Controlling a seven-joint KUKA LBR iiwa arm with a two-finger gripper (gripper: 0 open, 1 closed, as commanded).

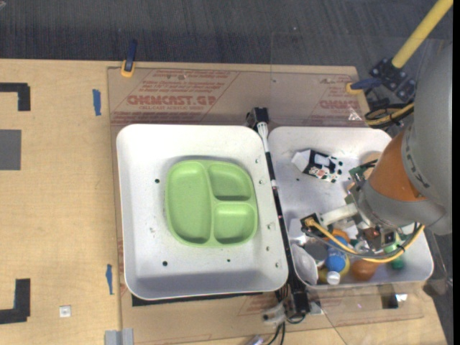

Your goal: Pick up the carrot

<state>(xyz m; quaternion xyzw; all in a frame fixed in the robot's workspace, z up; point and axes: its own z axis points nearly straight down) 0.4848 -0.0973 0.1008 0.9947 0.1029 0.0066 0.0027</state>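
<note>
In the right bin [302, 139], near its front edge, lies an orange rounded piece [364, 269] that looks like the carrot, partly covered by the gripper's cables. My gripper [343, 234] reaches down into the bin's front half just above and left of it, among small items. The grey wrist with its orange band [394, 175] hides much of the bin's right side. Nothing is visibly held.
The left bin [136, 192] holds a green divided plate [211, 201]. In the right bin lie a black-and-white packet [317, 164] at the back, a blue-capped orange toy [335, 261], a small white piece [333, 278] and a silvery spoon-like item [305, 263] at the front left.
</note>
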